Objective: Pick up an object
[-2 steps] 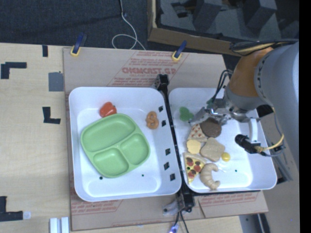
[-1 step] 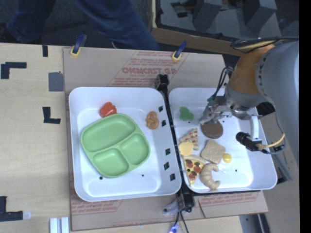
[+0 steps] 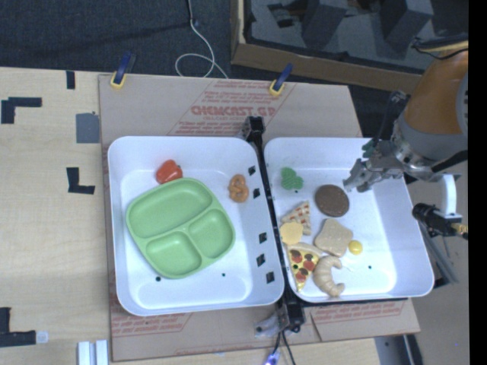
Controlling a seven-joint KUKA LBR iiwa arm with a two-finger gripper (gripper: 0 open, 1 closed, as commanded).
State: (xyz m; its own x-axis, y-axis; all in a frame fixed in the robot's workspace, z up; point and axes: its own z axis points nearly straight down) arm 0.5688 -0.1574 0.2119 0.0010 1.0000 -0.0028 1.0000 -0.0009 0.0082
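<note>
Right now my gripper hangs over the upper right part of the right bin, just beside the brown round cookie, and nothing sits between the fingers; from this slanted look I cannot tell how far apart they stand. The cookie lies flat on the bin floor, close to my tips, with the green broccoli piece up-left of it and the bread slice just below. I judge it a light, stiff toy disc, likely smooth plastic, so it could skid or tip if I press on its face. The better hold would be across its rim, fingers coming down on opposite edges. The croissant and pizza slice crowd together lower down, so they look harder to take singly. Over in the left bin, the green tray is broad and awkward for me.
</note>
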